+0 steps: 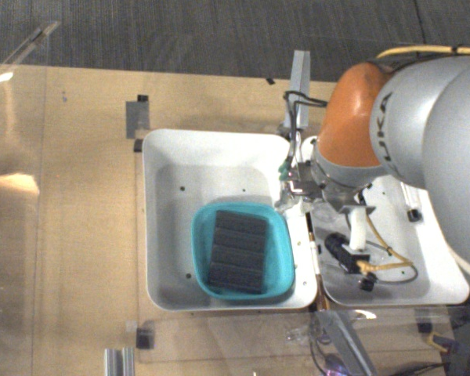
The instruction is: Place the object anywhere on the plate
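A dark grey ribbed block [237,251] lies flat on the teal plate [280,251], which sits in the front right part of the left bin [168,210]. The block rests inside the plate's rim, nothing touching it. My gripper [293,189] hangs under the orange-banded wrist, over the divider between the two bins, just beyond the plate's far right corner and apart from the block. The wrist hides most of it.
The arm's grey body covers much of the right bin [442,288]. A small dark item [413,215] lies by that bin's right side. The left bin's walls stand close around the plate at the front and right.
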`<state>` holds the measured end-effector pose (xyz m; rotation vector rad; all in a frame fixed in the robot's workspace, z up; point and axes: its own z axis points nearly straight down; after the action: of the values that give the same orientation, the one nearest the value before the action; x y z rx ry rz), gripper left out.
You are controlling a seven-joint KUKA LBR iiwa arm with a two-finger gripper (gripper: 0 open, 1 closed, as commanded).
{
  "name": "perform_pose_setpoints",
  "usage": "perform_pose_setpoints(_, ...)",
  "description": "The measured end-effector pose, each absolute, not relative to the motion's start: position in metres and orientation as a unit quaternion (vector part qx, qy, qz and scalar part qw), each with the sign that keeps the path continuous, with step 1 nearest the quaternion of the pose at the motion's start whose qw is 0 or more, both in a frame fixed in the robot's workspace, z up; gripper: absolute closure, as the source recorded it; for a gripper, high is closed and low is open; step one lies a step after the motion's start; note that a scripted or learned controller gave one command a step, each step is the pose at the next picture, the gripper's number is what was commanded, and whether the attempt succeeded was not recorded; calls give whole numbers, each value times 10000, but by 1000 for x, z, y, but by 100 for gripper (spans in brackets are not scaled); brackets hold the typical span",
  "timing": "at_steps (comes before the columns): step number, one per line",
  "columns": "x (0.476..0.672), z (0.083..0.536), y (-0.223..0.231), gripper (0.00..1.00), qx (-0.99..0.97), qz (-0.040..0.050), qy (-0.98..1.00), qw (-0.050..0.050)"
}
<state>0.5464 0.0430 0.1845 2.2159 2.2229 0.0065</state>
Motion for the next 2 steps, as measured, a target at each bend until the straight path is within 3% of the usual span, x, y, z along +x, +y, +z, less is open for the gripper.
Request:
perform_pose_setpoints(1, 546, 185, 43, 0, 7062, 21, 7080, 14)
perform_pose_setpoints(2, 515, 283, -22, 0, 7183, 30, 6958, 30)
